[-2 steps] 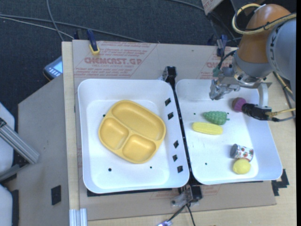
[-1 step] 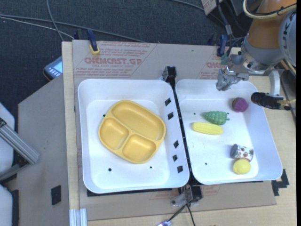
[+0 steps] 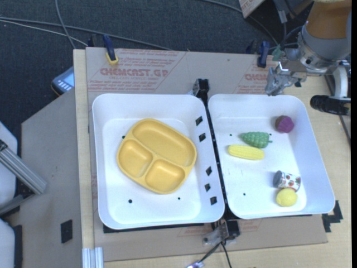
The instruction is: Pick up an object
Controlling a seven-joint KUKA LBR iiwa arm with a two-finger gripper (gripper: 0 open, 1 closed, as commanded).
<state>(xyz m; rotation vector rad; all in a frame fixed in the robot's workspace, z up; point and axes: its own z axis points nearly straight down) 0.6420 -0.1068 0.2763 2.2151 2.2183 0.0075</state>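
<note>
Camera view first: your left bin (image 3: 106, 149) holds a yellow divided plate (image 3: 156, 155), lying flat near its middle. Your right bin (image 3: 318, 166) holds five small things: a purple ball (image 3: 285, 124) near the far right corner, a green bumpy piece (image 3: 256, 139) just above a corn cob (image 3: 245, 152), and a small can (image 3: 286, 180) touching a yellow lemon (image 3: 286, 197) near the front right. Your gripper (image 3: 277, 86) hangs at the right bin's far rim, apart from all five, nothing between its fingers; you cannot tell if they are spread or closed. The arm (image 3: 329, 21) enters from upper right.
</note>
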